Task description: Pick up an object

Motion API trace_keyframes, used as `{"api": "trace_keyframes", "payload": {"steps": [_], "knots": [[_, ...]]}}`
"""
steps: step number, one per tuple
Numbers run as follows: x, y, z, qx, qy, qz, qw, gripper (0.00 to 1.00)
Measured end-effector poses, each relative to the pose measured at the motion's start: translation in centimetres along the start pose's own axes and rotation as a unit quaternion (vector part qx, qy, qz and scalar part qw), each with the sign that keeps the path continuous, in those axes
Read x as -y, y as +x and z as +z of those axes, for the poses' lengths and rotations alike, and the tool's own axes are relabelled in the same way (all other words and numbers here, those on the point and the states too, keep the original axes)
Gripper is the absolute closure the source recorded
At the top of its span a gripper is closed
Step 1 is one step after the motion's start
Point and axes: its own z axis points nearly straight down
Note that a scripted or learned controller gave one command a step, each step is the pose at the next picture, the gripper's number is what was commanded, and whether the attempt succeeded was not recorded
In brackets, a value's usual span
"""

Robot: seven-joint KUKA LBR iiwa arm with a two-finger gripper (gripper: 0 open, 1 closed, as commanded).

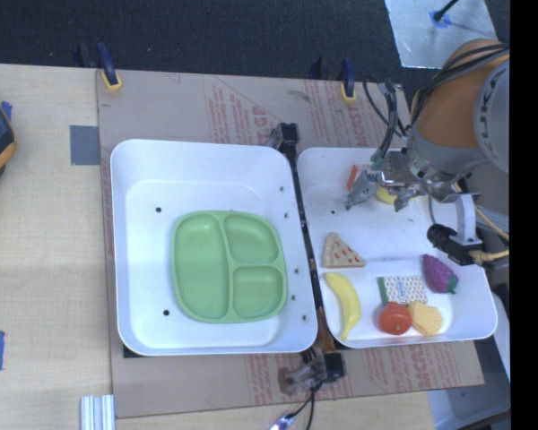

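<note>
I see gripper (383,189) low in right bin (377,231), fingers parted, holding nothing, beside red piece (352,176), banana (342,302) well apart.

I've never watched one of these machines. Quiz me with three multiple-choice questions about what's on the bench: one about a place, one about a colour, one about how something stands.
1. Where does the divided plate lie?
A. left bin
B. right bin
C. on the bare bench

2. What colour is the plate?
A. red
B. green
C. purple

3. How does the banana lie?
A. on the bin floor, apart from the arm
B. lifted in the air
C. on the plate

Answers:
1 A: the plate sits in the left bin.
2 B: it is pale green.
3 A: the banana rests in the right bin, well below the gripper.
</note>
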Motion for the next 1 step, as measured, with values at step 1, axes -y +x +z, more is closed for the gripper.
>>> {"api": "trace_keyframes", "payload": {"steps": [1], "knots": [[-5.14, -3.78, 2.75, 0.0, -0.001, 0.001, 1.0, 0.0]]}}
